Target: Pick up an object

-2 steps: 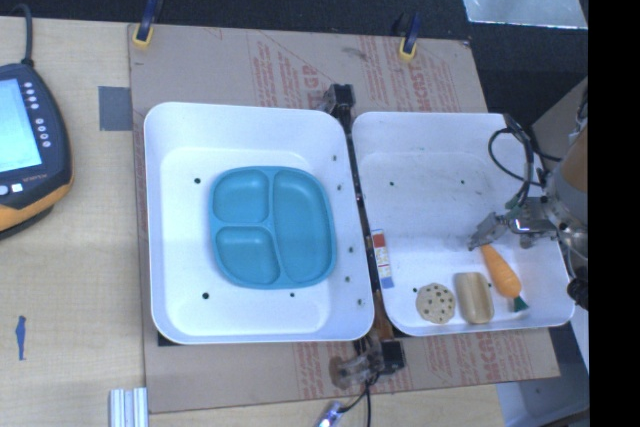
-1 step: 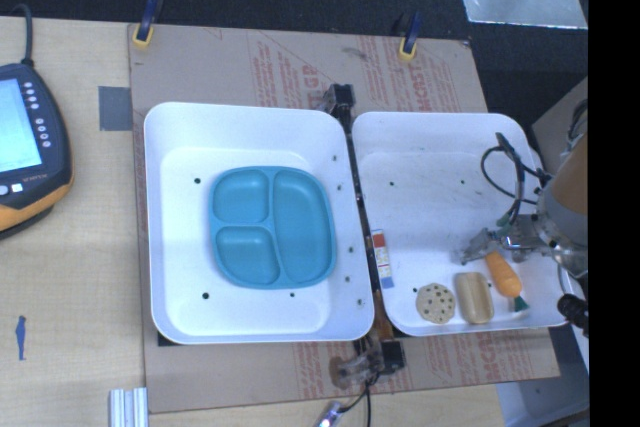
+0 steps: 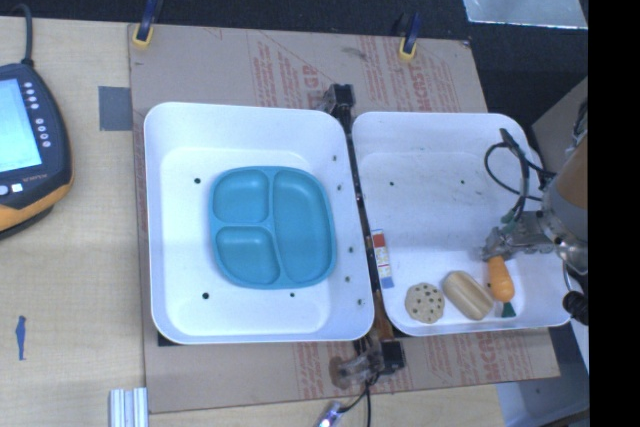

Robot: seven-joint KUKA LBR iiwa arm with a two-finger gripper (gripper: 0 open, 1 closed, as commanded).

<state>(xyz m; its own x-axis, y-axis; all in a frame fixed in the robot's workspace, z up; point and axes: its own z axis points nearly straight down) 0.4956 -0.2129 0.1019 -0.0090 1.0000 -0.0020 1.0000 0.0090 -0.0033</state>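
Observation:
In the right bin (image 3: 430,165), three small objects lie along the near wall: a round speckled cookie (image 3: 424,302), a tan bread roll (image 3: 467,295) and an orange carrot (image 3: 500,280). My gripper (image 3: 507,242) hangs low at the bin's right side, just behind the carrot's far end and very close to it. Nothing is visibly held in it. The arm's wrist and black cables (image 3: 510,170) reach in from the right edge.
The left bin (image 3: 170,215) holds a blue divided plate (image 3: 272,226). A control pendant (image 3: 25,150) lies on the bench at far left. Blue-and-yellow clamps (image 3: 146,23) pin the cardboard at the back. A small label card (image 3: 380,253) lies by the bins' shared wall.

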